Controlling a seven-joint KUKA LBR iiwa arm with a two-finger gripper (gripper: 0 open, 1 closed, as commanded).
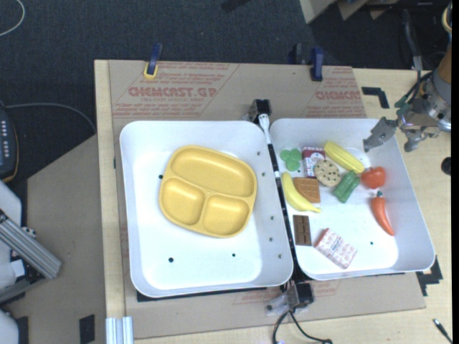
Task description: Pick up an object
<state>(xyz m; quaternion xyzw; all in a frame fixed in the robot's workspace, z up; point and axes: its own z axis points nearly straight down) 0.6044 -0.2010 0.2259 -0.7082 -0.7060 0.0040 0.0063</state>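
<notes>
arm (439, 99) cut by right edge, wrapper (336, 248) print unreadable

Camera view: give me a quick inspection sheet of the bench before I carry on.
Surface: bench bears left bin and right bin side by side.
Job's things: toy food clustered in right bin: banana, tomato, carrot, cookie.
Clutter: yellow divided plate in left bin.
Grippers: gripper open over right bin's far right corner, holding nothing.
Cables: cable at bench's near edge.
Surroundings: dark carpet.
</notes>
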